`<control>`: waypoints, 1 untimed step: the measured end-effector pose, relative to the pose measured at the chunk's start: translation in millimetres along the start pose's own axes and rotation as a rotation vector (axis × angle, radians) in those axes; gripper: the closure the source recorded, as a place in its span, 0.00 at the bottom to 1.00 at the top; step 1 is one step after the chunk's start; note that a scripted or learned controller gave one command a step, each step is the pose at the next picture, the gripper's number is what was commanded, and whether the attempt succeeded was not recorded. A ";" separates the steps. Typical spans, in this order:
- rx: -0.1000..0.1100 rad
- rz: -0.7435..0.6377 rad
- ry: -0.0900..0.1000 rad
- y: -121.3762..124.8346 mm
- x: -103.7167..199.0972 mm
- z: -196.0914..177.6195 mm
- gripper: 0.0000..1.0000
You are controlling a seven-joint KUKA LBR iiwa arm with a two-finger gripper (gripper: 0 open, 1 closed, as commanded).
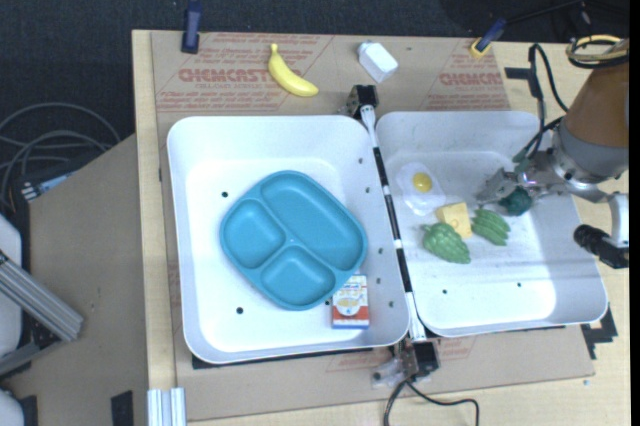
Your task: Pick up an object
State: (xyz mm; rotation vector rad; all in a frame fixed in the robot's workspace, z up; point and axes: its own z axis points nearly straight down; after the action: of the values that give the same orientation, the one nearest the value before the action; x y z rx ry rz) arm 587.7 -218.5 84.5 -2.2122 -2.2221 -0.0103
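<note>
The right bin holds a white fried-egg toy, a yellow block, a knobbly green vegetable, a smaller green piece and a dark teal round object. My gripper reaches in from the right, low over the bin's right half. Its tip is right at the teal object, just above the smaller green piece. The view does not show whether it holds anything.
The left bin carries a blue divided plate and a small red-and-white carton at its front right corner. A banana and a white block lie on the bench behind the bins.
</note>
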 end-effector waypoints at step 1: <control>-0.001 0.002 -0.010 -0.9 -4.6 -10.5 1.00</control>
State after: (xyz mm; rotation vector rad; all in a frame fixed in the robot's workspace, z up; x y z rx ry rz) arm 586.8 -223.2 95.0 -2.2202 -2.2255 -0.0010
